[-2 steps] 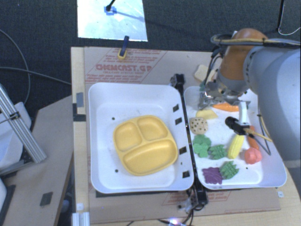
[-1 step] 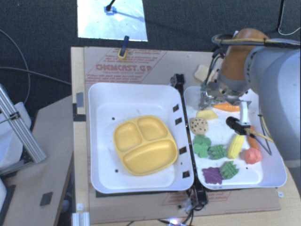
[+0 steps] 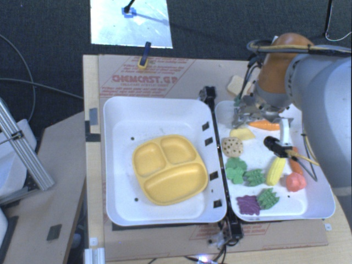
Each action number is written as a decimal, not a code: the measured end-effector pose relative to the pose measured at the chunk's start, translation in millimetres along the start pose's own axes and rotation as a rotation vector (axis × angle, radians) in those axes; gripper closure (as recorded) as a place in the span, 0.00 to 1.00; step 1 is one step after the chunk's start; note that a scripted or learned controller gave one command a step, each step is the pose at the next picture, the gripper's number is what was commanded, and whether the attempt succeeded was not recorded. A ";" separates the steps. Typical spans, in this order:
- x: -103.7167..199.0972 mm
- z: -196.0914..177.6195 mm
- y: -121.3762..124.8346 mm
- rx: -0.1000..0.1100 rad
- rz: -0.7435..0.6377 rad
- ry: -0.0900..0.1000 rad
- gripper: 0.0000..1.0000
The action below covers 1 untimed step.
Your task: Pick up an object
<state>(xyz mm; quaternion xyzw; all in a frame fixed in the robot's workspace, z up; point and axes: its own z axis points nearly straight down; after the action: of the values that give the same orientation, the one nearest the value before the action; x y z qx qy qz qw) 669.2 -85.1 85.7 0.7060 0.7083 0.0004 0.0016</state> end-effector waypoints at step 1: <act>-0.1 0.4 0.0 0.000 0.000 0.000 1.00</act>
<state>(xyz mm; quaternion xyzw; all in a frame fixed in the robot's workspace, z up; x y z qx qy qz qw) 669.2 -85.2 85.3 0.7060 0.7082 0.0004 0.0016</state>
